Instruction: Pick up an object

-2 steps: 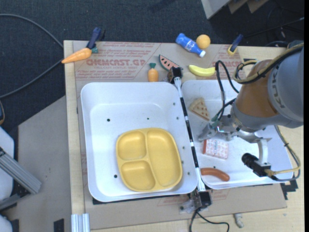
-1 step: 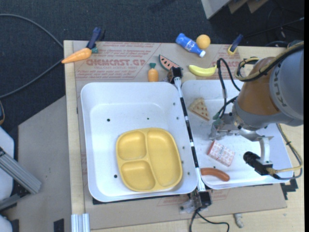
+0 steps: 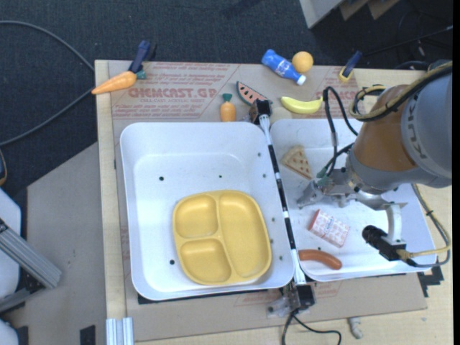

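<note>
The right bin holds a tan wedge with holes, a pink wrapped block and a red-orange sausage. My gripper hangs low in this bin, just below the wedge and a little above and left of the pink block. The grey arm with its orange band covers the bin's right half. Nothing can be seen held in the gripper.
The left bin holds a yellow divided plate. Along the bench's back lie a carrot, a watermelon slice, a small orange toy, a banana, a blue bottle and an orange ball.
</note>
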`<state>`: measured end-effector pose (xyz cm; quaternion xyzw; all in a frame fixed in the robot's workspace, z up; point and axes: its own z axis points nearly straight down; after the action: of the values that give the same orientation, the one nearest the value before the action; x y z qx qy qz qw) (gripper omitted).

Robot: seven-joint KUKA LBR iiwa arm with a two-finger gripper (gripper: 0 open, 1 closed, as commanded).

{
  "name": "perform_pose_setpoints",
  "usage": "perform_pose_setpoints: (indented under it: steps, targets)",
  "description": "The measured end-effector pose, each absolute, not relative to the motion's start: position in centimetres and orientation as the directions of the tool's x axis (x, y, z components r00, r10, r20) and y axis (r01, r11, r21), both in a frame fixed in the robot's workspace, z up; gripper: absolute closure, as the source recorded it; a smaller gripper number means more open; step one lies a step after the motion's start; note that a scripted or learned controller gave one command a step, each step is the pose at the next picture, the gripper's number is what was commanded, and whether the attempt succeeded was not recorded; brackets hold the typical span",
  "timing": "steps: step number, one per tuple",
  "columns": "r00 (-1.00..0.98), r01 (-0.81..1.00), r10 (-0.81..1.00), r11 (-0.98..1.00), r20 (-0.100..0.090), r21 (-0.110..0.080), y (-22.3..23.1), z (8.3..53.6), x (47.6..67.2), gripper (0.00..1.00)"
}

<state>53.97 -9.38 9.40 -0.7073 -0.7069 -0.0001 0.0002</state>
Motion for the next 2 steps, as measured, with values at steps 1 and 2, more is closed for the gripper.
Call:
perform_pose_setpoints:
  steps: [1, 2]
  targets:
    - [0.001, 1.000, 1.000, -0.001, 0.001, -0.002, -9.77, 8.40, 49.93, 0.00]
    - [0.001, 1.000, 1.000, -0.001, 0.000, -0.001, -9.73, 9.38, 49.97, 1.00]
